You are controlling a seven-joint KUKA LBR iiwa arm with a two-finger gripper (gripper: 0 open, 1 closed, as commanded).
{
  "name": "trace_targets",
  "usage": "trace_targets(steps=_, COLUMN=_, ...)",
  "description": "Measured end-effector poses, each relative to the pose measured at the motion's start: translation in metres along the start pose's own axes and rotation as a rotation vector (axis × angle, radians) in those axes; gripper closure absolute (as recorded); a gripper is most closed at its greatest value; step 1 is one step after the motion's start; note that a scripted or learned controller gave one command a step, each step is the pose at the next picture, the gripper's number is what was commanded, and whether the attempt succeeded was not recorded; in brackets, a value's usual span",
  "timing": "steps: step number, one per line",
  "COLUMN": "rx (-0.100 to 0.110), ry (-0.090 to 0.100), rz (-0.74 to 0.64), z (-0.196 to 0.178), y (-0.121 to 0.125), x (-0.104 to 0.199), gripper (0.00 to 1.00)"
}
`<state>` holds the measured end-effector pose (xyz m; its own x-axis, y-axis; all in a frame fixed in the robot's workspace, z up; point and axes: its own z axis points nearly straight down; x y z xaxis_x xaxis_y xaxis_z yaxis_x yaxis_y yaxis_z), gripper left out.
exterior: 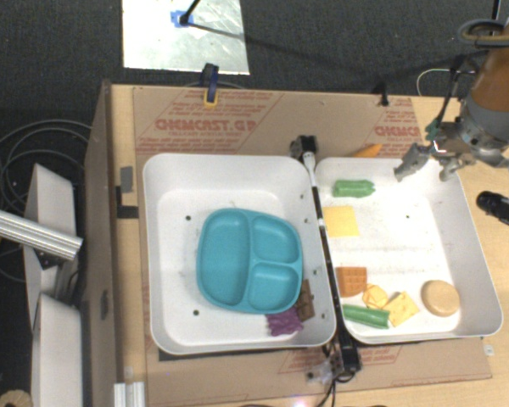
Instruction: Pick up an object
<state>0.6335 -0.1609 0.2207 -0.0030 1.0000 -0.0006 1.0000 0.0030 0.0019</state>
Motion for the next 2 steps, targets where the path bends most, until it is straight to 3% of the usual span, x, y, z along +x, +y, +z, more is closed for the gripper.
trace_targets(steps=1, rx=0.002, ry=0.004, rz=-0.005, z=0.126, y=0.036, x=0.048, gripper=0.00)
trace_targets(steps=2, rx=-0.007, ry=-0.004, rz=-0.002, z=0.129, y=0.038, x=0.067, gripper=0.00)
